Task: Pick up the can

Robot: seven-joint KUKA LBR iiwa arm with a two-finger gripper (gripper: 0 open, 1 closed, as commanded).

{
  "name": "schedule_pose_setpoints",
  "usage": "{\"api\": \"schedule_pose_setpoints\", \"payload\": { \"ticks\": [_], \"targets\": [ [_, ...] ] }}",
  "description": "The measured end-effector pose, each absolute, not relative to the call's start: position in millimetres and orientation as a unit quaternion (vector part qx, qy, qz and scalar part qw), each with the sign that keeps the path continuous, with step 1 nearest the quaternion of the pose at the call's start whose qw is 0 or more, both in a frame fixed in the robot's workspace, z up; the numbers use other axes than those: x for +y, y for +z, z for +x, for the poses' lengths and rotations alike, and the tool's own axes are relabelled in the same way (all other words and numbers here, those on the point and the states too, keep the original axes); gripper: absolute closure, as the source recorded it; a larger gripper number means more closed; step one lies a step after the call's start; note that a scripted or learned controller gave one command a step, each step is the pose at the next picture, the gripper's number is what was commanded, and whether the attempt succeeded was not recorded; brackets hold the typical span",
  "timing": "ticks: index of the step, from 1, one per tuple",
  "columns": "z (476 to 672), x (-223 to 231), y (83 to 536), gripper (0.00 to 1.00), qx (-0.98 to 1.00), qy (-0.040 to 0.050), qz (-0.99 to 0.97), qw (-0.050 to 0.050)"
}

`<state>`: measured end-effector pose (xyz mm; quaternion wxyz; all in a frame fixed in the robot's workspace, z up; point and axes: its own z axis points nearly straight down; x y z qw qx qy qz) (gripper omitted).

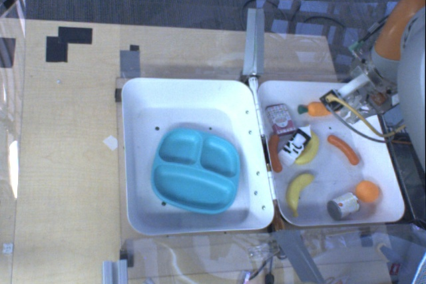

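While the arm hangs over the right bin's far right corner, the can lies on its side near the front edge, touching or just beside an orange; gripper sits well apart from it, close to a carrot at the back; whether the claw is released or clenched I can't tell, since the tip is small and tangled w/ a yellow cable; nothing visibly between it. Can rests flat prob. because it rolled against the orange, which now blocks one side; approach likely has to come from above or the free side. Other clutter: 2 bananas, a sausage, a small box, a black-white card. Left bin holds a blue tray, irrelevant here. Judging by the gap, pick not yet begun; arm needs to travel toward the front corner first.
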<state>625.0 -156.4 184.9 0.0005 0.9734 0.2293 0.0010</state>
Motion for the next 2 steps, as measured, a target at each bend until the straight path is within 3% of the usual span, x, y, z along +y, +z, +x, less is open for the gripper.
{"api": "schedule_pose_setpoints", "payload": {
  "ticks": [1,2],
  "targets": [
    [610.1,-141.9,279.8,1.00,0.371,0.0017,0.929,0.002],
    [630.5,-132.2,349.2,1.00,0.454,0.0013,0.891,0.002]
  ]
}}
